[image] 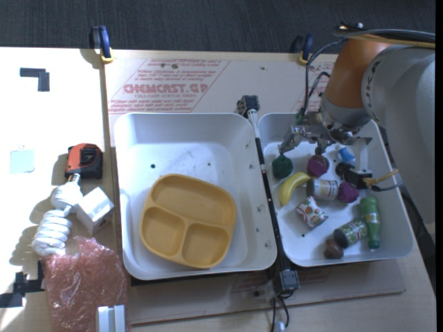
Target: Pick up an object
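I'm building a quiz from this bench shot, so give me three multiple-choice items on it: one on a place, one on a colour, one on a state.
1. Where does the divided tray lie?
A. left bin
B. right bin
C. on the bench

2. What colour is that tray?
A. green
B. yellow
C. purple

3. How does the banana lie?
A. flat among the other items
B. between the fingers
C. outside the bins

Key: 1 A, it rests on the left bin's floor. 2 B, it is plainly yellow. 3 A, it lies on the right bin's floor, below the gripper.

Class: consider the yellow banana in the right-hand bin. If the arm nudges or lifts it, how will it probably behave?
The banana looks like a smooth plastic toy, so probably light and rigid, perhaps slippery. Its curved shape may rock or spin when nudged. The green toy and can sit close, so pushing likely shifts them.
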{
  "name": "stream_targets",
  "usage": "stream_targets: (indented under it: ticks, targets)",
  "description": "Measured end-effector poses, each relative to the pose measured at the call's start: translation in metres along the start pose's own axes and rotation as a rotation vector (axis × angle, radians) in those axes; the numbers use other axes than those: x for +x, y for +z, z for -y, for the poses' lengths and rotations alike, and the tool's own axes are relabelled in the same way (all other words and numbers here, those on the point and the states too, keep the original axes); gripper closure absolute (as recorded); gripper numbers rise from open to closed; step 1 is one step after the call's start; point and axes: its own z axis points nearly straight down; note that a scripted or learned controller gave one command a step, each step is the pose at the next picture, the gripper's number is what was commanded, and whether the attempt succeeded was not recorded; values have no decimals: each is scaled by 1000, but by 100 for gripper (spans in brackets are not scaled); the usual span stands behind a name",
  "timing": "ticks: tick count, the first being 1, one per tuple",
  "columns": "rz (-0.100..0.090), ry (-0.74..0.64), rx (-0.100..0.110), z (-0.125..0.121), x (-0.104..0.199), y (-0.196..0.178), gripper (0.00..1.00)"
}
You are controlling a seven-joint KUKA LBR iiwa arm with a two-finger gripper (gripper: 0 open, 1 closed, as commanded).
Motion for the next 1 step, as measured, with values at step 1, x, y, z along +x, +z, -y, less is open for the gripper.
stream_targets:
  ticks: [1]
  targets:
    - [1,0,-1,0,-1,-10,100]
